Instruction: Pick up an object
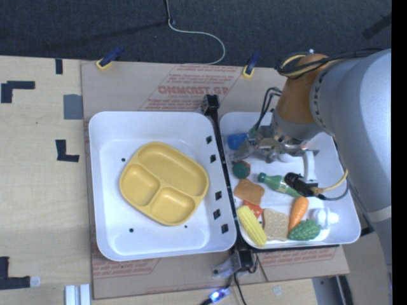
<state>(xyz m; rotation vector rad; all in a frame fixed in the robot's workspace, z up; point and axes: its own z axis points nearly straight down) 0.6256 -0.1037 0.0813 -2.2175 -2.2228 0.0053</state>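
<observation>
Watch the gripper [270, 146] low in the right bin [346, 234]: you can't tell its jaw state from here. Targets crowd the bin's near half: green bottle [280, 183], carrot [297, 212], corn [252, 226]. Risk: it nudges neighbours, comes up empty.

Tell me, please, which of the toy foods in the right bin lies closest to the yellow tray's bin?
The corn cob, yellow and lying at the right bin's lower left corner against the divider; the carrot and broccoli sit farther right.
</observation>
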